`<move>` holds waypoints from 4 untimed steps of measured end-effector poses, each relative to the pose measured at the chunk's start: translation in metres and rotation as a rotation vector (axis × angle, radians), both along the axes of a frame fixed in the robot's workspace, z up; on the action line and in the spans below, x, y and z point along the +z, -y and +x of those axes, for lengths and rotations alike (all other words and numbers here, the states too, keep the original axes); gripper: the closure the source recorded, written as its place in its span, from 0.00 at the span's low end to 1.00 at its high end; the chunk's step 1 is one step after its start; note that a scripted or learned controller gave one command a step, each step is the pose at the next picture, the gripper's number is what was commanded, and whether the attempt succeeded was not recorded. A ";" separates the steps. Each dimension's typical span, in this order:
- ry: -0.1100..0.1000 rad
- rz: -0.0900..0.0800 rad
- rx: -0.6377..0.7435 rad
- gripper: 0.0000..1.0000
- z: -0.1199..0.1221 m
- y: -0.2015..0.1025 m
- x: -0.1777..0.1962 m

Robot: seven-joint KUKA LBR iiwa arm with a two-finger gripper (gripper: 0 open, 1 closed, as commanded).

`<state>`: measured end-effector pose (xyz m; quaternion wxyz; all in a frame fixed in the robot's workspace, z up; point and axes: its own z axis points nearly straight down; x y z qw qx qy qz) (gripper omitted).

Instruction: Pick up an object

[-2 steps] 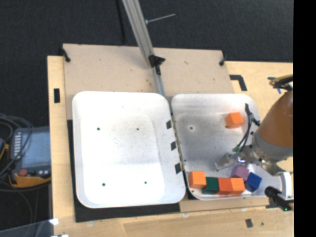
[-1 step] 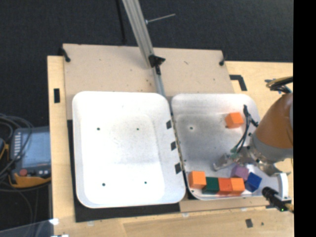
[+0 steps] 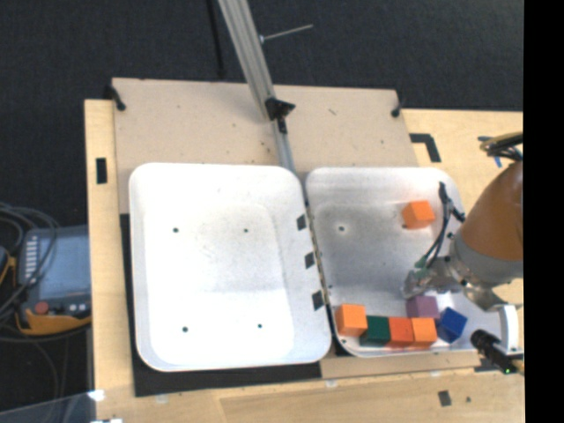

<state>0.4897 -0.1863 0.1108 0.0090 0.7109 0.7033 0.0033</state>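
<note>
A: Near edge of the right bin [image 3: 352,179], what's there?

B: A row: orange block [image 3: 352,317], green block [image 3: 378,330], two more orange, a blue block [image 3: 451,322], with a purple block [image 3: 424,306] just behind.

A: Gripper [image 3: 423,280]?

B: Low over the purple block (fingers hidden; can't tell their state). Nothing visibly held, so the pick looks not yet done.

A: Farther back?

B: A lone orange cube [image 3: 418,213]; the left bin [image 3: 145,236] beside it on the table.
</note>
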 end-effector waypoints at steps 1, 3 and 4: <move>-0.012 0.006 0.011 1.00 0.001 0.004 0.043; -0.012 0.006 0.015 1.00 0.005 0.009 0.112; -0.016 0.010 0.018 1.00 0.014 -0.035 0.114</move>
